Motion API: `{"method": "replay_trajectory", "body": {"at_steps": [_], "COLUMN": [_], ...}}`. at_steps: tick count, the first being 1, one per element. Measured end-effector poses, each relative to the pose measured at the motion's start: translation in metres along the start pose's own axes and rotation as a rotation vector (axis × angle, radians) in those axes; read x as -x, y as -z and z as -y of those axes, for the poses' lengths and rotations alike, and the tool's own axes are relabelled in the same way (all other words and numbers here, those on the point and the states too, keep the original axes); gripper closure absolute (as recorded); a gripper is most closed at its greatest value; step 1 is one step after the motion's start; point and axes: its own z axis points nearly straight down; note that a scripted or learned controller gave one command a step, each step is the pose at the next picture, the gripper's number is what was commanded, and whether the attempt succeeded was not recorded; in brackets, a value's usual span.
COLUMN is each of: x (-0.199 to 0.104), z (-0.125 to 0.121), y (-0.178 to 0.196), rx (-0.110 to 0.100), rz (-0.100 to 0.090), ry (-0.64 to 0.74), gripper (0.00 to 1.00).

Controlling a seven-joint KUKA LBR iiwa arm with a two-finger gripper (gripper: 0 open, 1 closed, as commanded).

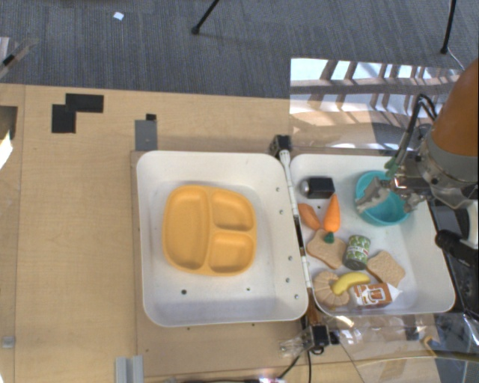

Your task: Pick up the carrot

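My claw (380, 191) hangs over the teal bowl (385, 209) in the right bin (430, 299), its grip unreadable. The carrot (332, 213) lies well apart, between a black block (318, 186) and toast (326, 250), an orange sausage (307, 216) just beside.

I worked in what looked like a robotics lab. My table (75, 247) was a plain plywood top with black marker shapes (76, 111) stuck on it, and two white bins (224, 310) were fixed side by side. Cables (322, 344) trailed off the front edge. Grey carpet (150, 45) lay beyond, with thin black stand legs (206, 19) on it.
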Motion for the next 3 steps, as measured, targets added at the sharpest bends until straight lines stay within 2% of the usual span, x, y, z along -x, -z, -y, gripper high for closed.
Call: {"method": "replay_trajectory", "body": {"at_steps": [1,2,3], "x": [-0.04,0.0,-0.007], "z": [-0.025,-0.052,-0.061], "y": [-0.086,-0.16,-0.19], "rx": [-0.007,-0.008,0.002], "rz": [-0.002,-0.001,-0.003], "ry": [-0.041,-0.08,-0.175], "gripper": [0.0,0.0,0.0]}}
